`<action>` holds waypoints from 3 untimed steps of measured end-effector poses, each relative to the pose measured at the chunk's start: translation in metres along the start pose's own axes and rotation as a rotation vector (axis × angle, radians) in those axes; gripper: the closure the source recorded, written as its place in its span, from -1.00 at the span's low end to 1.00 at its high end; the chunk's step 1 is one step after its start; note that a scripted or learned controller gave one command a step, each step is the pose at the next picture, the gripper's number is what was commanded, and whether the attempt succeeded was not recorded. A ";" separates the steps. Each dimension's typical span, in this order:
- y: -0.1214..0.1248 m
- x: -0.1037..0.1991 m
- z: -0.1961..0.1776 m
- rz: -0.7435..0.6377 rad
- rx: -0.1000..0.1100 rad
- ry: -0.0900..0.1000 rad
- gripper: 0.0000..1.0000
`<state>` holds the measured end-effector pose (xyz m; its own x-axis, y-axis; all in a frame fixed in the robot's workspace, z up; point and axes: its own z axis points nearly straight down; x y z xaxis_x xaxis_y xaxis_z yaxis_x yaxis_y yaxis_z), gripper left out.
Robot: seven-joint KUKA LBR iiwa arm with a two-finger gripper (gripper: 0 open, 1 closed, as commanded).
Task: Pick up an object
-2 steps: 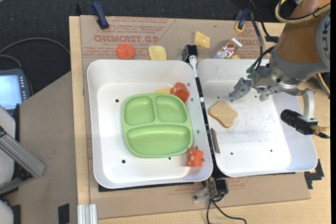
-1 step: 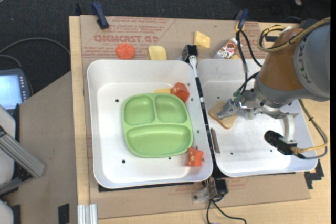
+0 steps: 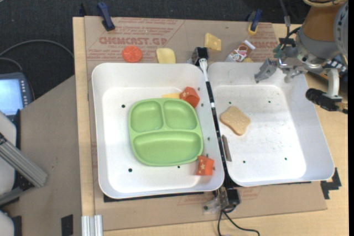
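Currently pincer (image 3: pixel 275 68) hovers over right bin's (image 3: pixel 310 166) back edge, nr bread slice (image 3: pixel 235 120).

Two white bins: left bin (image 3: pixel 105 135), right bin (image 3: pixel 298 141). One green divided plate (image 3: pixel 165 132), centre of frame. One bread slice (image 3: pixel 235 120). Two orange-red toys in left bin (image 3: pixel 190 96) (image 3: pixel 205 166). Upper frame, on cardboard: one red disc (image 3: pixel 132 54), two pale yellow pieces (image 3: pixel 165 56) (image 3: pixel 212 41), one small packet (image 3: pixel 240 53), two blue clamps (image 3: pixel 105 15) (image 3: pixel 254 20).
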<state>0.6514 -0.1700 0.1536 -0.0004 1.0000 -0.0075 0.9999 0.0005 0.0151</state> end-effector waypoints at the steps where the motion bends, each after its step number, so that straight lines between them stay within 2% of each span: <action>1: -0.080 0.047 -0.023 0.001 0.022 0.011 -1.00; 2: -0.089 0.079 0.071 0.000 0.017 0.010 -1.00; 3: -0.085 0.076 0.054 0.002 0.005 0.006 1.00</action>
<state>0.5668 -0.0944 0.0982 0.0019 1.0000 -0.0015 0.9999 -0.0018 0.0103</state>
